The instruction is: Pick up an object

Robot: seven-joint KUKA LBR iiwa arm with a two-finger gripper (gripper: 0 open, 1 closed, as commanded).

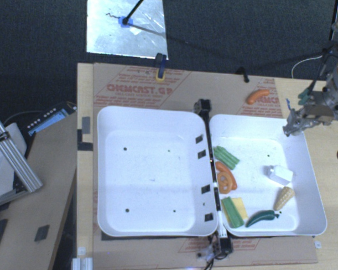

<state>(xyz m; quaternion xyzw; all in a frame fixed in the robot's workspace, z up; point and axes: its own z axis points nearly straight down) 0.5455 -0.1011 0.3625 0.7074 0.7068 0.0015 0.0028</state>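
In the right bin (314, 181), nearest, a dark green pepper (262, 217) lies at about 6 o'clock; a green-and-yellow block (233, 211) sits at 7 o'clock, near the divider; a pale cone (283, 197) rests at 4 o'clock, just beyond the pepper; a white piece (279, 174) lies at 3 o'clock. At 9 o'clock, an orange slice (225, 178); just beyond it, at 10 o'clock, a ridged green piece (226, 157). The left bin (110, 157) lies beside. The gripper (294, 126) hangs over the right bin's 1 o'clock corner, nothing between its fingers; whether they are spread I cannot tell. Farther, an orange sausage (258, 96) lies on the cardboard (215, 86).
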